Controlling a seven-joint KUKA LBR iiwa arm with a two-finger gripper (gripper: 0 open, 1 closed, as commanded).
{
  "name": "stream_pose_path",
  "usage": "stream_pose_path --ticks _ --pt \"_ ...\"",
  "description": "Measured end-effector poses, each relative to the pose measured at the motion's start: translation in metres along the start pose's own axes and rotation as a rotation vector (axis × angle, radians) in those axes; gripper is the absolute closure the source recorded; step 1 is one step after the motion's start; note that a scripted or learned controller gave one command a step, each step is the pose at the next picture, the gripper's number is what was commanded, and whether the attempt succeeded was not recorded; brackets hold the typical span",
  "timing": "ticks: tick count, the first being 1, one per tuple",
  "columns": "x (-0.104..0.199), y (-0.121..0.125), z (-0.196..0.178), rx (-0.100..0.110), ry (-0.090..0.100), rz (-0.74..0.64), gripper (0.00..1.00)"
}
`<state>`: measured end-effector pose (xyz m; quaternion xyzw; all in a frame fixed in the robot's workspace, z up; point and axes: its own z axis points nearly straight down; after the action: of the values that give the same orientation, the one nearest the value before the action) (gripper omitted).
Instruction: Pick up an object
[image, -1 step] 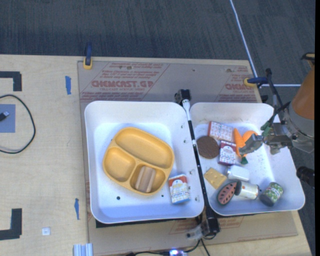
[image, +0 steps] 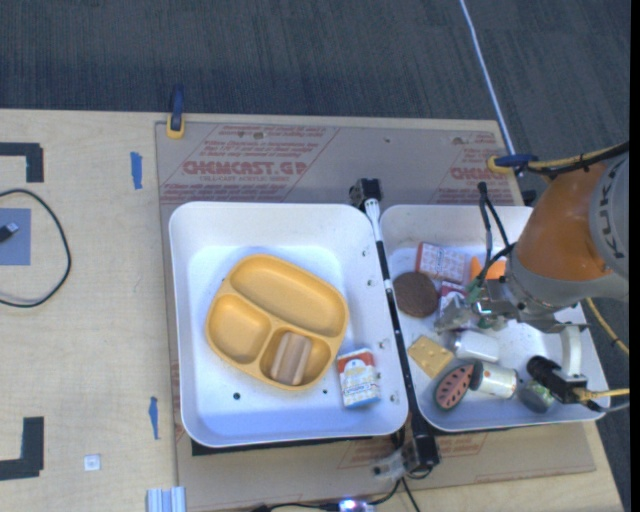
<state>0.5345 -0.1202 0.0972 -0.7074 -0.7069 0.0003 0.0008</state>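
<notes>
Gripper (image: 470, 312) sits low among the clutter in the right bin (image: 590, 375) — whether its jaws are apart or together I cannot tell. Nothing looks lifted; the brown disc (image: 414, 293), yellow block (image: 431, 354) and others lie there — pickup seemingly undone.

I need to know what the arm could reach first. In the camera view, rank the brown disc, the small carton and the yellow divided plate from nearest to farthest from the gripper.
1. Brown disc, in the right bin just left of the gripper.
2. Small carton, in the left bin's near right corner.
3. Yellow divided plate, in the middle of the left bin.
</notes>
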Motion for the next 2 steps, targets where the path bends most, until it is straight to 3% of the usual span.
stream_pose_path --ticks 1,2 --pt "-0.0002 0.0011 -0.0107 -0.004 -0.001 0.001 1.00" --pt "-0.0002 0.0011 -0.0106 -0.004 -0.001 0.001 0.00"
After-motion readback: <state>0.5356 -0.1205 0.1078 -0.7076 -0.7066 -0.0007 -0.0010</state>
